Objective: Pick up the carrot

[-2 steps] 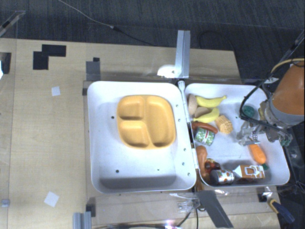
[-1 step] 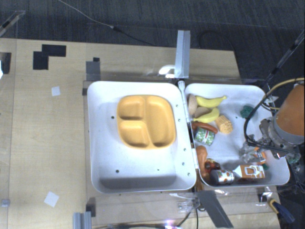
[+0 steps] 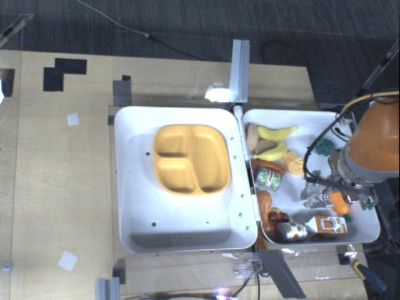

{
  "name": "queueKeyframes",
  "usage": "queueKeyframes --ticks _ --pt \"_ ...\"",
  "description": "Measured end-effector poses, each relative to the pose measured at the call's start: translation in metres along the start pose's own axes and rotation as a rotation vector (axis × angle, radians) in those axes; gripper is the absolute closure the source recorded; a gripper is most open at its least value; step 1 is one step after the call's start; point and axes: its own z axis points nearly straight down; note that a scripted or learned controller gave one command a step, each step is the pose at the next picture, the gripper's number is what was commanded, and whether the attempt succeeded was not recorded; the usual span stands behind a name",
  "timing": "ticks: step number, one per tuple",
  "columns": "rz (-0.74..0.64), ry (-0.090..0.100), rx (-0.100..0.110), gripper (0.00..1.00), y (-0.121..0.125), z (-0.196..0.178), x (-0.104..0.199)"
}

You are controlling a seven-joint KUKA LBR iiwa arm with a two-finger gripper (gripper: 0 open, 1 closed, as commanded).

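Note:
The carrot is a small orange piece with a green tip, low in the right part of the right bin. My gripper hangs right over it, with metal parts showing on either side of the carrot. Whether the carrot is gripped or just lying under the gripper I cannot tell. The grey arm with its orange band comes in from the right and hides that bin's right side.
The right bin also holds two bananas, a yellow corn piece, a green can, an orange-red sausage, a dark bottle and a juice carton. A yellow divided plate lies in the left bin.

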Motion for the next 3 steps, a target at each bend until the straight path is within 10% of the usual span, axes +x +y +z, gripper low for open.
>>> queueKeyframes --ticks 1,2,3 --pt "-0.121 0.000 0.001 1.00 0.008 -0.027 -0.003" --pt "-0.594 -0.003 0.002 1.00 -0.026 0.022 0.014" --pt "-0.531 -0.003 0.003 1.00 0.003 -0.053 0.010"
